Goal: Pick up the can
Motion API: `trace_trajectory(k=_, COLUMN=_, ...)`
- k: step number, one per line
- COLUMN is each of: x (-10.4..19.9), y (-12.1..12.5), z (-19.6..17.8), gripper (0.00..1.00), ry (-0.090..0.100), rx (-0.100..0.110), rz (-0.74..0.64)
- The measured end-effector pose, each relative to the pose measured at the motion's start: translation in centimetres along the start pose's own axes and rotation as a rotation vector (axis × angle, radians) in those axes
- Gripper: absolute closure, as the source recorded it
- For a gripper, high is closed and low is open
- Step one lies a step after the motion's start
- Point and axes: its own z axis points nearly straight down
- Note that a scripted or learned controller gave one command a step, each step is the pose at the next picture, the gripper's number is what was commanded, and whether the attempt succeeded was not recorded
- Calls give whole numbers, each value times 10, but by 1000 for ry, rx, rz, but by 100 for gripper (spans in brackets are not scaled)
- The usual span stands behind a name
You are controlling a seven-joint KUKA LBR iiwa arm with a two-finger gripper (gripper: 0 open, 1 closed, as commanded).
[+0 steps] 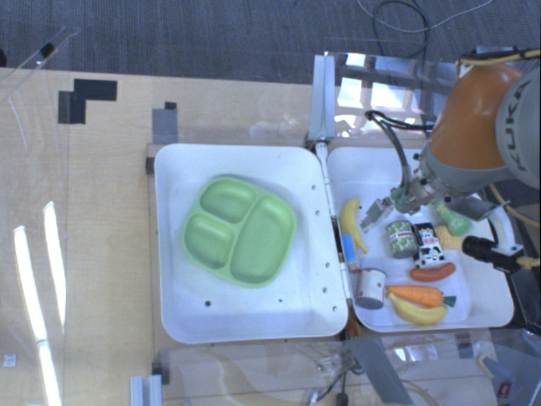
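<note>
Green-labelled can stood just below the hand, not held; hand's opening couldn't be told.

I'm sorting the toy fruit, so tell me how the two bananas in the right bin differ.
The upper banana lies near the right bin's left wall, running lengthwise top to bottom; the lower banana lies near the front wall, running left to right. The upper banana has bare bin floor around most of it; the lower banana lies right against the carrot. Both are yellow, curved and lying flat.
</note>
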Motion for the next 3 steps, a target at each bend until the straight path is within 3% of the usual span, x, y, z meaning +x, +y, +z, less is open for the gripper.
trace_trajectory(k=1, x=-63, y=-30, z=97, gripper=0, ry=-5, rx=-4, rz=97)
trace_trajectory(k=2, x=-62, y=-26, z=84, gripper=100, ry=-6, rx=-11, rz=94)
trace_trajectory(k=3, x=-22, y=28, z=0, gripper=100, ry=1, rx=2, rz=209)
